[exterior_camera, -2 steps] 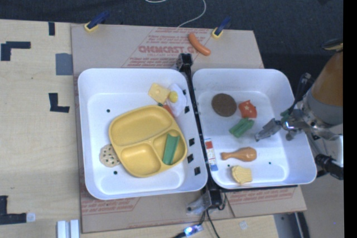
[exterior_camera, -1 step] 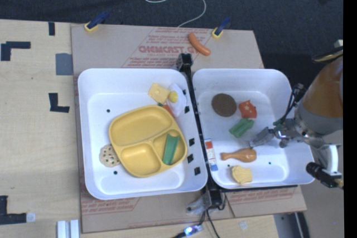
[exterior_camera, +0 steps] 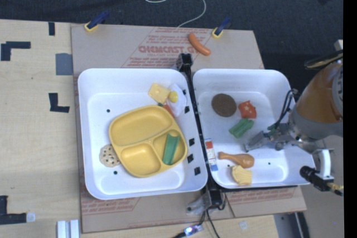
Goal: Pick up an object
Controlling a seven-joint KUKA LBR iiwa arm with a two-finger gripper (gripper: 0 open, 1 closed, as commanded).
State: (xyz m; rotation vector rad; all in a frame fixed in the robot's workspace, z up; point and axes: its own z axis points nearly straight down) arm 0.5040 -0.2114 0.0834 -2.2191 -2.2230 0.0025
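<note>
Hand [exterior_camera: 252, 144] low in right bin [exterior_camera: 279, 82], finger spread can't be told. Nearest: toy drumstick [exterior_camera: 236, 159], light, rigid, slippery; best pinched across the narrow shank.

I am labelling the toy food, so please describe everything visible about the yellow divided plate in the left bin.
The yellow divided plate looks like smooth plastic, rounded, with three compartments. It lies flat and turned at an angle on the floor of the left bin. A green vegetable piece stands in its right compartment. A cookie touches its lower left rim.
</note>
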